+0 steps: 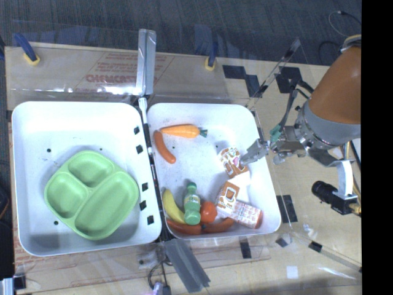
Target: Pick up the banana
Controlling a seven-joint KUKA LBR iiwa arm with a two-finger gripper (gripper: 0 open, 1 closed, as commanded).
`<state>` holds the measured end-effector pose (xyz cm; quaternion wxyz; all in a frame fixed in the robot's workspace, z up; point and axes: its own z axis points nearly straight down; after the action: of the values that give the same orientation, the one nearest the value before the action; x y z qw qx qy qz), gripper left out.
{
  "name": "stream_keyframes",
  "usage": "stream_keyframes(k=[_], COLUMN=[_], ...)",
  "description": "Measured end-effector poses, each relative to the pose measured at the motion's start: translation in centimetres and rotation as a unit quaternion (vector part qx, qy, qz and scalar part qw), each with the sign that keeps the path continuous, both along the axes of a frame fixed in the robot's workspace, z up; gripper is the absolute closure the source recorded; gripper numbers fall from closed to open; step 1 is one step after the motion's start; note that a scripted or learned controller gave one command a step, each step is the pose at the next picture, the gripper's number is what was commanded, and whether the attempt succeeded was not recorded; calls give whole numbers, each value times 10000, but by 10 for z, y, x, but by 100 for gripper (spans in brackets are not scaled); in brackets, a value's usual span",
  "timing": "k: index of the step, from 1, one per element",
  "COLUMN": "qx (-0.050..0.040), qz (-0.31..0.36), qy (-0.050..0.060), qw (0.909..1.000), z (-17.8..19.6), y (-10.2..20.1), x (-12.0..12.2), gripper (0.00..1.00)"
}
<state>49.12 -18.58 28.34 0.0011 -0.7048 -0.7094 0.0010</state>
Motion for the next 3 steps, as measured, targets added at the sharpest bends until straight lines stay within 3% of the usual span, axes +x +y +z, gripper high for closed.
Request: stream_keyframes(k=[1, 2, 3], qx=[12, -16, -6], qz=[1840, 3421, 1865], qy=[5, -33, -18], qw=[9829, 9397, 9824], z=[-159, -189, -191], y=[52, 82, 82], x=[20, 17, 32], gripper=[0, 0, 0])
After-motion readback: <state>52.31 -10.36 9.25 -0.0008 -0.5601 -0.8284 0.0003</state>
